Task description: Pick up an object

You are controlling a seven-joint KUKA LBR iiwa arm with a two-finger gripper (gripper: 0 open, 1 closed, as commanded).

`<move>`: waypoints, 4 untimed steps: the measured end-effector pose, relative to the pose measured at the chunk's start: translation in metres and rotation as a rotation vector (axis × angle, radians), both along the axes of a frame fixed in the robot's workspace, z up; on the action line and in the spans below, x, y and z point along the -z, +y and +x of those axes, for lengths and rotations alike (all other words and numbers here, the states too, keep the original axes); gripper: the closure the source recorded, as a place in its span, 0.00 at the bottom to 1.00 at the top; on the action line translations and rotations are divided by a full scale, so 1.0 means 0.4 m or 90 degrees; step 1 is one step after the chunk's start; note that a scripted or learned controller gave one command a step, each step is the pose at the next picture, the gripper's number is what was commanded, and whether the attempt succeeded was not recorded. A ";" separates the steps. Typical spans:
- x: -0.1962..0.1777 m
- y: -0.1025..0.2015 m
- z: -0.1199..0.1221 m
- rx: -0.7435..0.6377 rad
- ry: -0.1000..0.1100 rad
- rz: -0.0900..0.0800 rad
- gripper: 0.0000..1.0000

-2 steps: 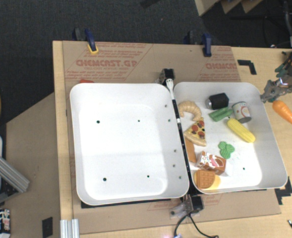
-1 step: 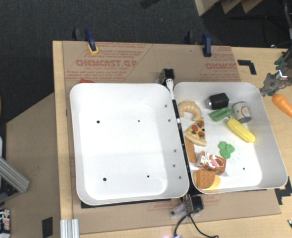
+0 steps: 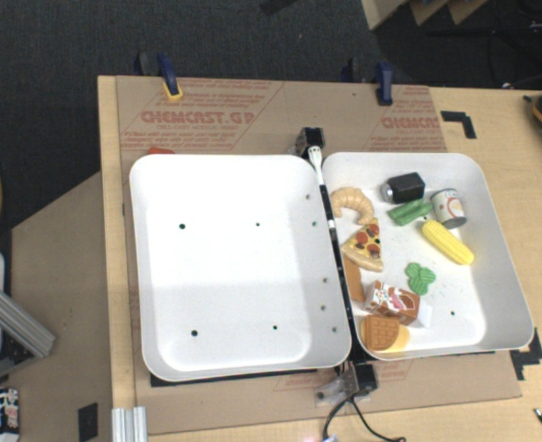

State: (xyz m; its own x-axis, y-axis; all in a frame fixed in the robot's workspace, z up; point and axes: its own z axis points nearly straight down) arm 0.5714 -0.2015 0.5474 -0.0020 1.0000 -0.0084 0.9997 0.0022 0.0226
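Item one, your likeliest pick: the yellow plastic corn cob (image 3: 447, 242), lying at a slant in the right white bin (image 3: 491, 334). Take it as your landmark. You should find it light, stiff and smooth, so judge it slippery; close across its short width at mid-length, where the sides run nearly parallel and bare floor lies on either side.

Just above the cob, nearly touching its upper end: a small silver tin can (image 3: 449, 208) with a red label, on its side, likely to roll.

Up and to the left of the cob: a green plastic vegetable (image 3: 408, 212), long and thin, against a black rectangular block (image 3: 404, 188).

Left of the cob: a plastic pizza slice (image 3: 365, 245), flat and hard to get under, and above it a tan croissant (image 3: 351, 202).

Below and left of the cob: a green leafy piece (image 3: 420, 277), a red-and-white wrapped packet (image 3: 395, 300), and an orange waffle-like round (image 3: 385, 332) at the bin's near edge.

Well left of the cob: the second white bin (image 3: 224, 265).

Gripper: you have no sight of it here, so whether its jaws stand apart or together cannot be told.
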 end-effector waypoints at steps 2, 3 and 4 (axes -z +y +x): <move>0.736 0.361 0.147 -0.007 0.020 0.010 1.00; 0.789 0.437 0.150 -0.001 0.018 0.007 1.00; 0.733 0.614 0.180 -0.003 0.011 0.005 1.00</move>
